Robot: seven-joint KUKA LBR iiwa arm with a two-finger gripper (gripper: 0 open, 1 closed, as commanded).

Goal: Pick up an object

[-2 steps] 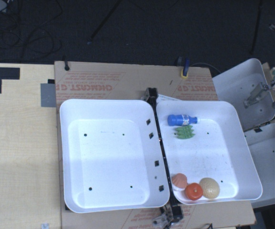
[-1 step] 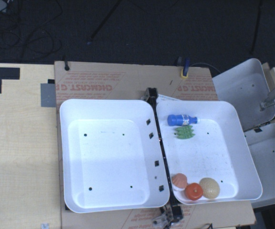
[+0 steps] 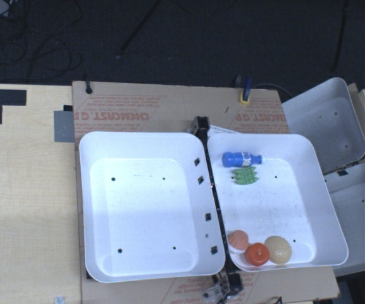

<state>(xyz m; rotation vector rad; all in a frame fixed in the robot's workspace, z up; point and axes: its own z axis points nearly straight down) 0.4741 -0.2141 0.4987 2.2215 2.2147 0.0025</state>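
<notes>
Bins sit side by side on the cardboard-covered bench (image 3: pixel 169 109), and every candidate lies in the right bin (image 3: pixel 309 208). A blue bottle (image 3: pixel 241 159) lies on its side near the far wall, with a small green toy (image 3: pixel 245 177) just beside it. Down in the near corner, three round things crowd together: a pinkish ball (image 3: pixel 238 239), a red ball (image 3: pixel 257 254) and a pale yellowish ball (image 3: pixel 278 249), touching or nearly so. The left bin (image 3: pixel 93 170) carries nothing to grasp. As for the gripper, I cannot tell its state from where I stand. My guess is that the pick is still at its opening stage: choosing a target (the bottle looks easiest, lying apart from the cluster), then descending squarely over it.
</notes>
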